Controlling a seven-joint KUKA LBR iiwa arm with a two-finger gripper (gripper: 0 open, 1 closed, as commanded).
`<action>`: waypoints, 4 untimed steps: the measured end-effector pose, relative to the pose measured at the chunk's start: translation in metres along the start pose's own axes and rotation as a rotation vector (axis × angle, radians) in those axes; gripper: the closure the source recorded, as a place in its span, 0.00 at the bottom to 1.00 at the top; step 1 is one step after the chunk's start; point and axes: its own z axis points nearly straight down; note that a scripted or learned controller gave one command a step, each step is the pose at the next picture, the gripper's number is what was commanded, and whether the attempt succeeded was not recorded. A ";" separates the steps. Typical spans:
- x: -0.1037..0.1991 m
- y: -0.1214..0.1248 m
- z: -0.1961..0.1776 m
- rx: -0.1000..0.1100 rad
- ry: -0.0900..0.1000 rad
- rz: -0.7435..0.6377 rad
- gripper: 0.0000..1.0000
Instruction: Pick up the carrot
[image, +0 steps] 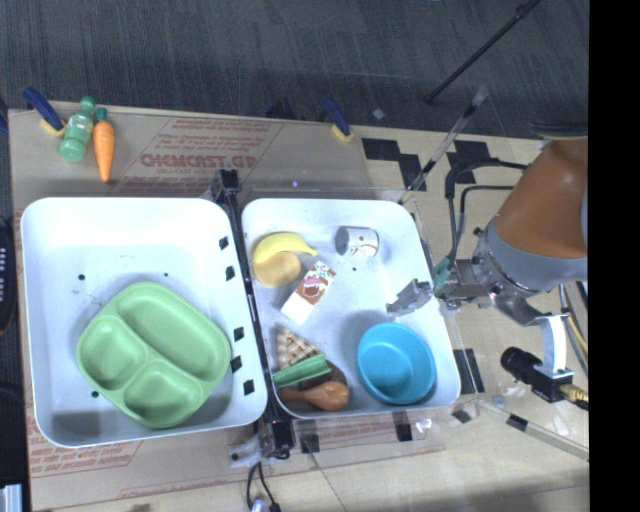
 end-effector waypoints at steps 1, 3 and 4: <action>0.093 0.002 -0.023 -0.004 -0.001 -0.057 0.00; 0.128 0.001 0.067 0.002 -0.002 -0.575 0.00; -0.006 0.000 0.057 -0.003 -0.008 -0.564 0.00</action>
